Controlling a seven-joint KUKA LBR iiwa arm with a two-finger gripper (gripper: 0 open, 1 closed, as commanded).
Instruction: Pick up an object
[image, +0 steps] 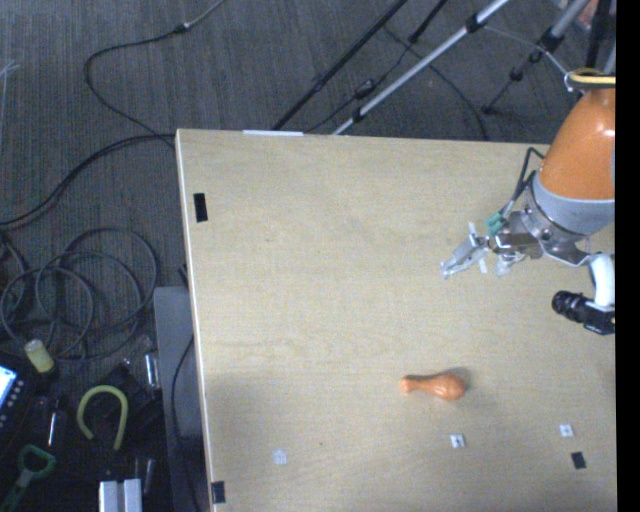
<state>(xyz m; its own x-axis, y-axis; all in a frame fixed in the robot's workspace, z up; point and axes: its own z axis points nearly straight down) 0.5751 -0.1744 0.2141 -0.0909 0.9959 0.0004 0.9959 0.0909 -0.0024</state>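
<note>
A small orange object, bulb-shaped with a thin neck pointing left, lies on the tan bench top toward the front right. My gripper hangs at the right side of the bench, well behind the orange object and apart from it. Its silvery fingers point left and stand open with nothing between them. The grey arm with its orange band comes in from the right edge.
A black tag sits near the bench's left edge. Small markers dot the front right. Left of the bench the floor holds coiled cables and a green hook; tripod legs stand behind.
</note>
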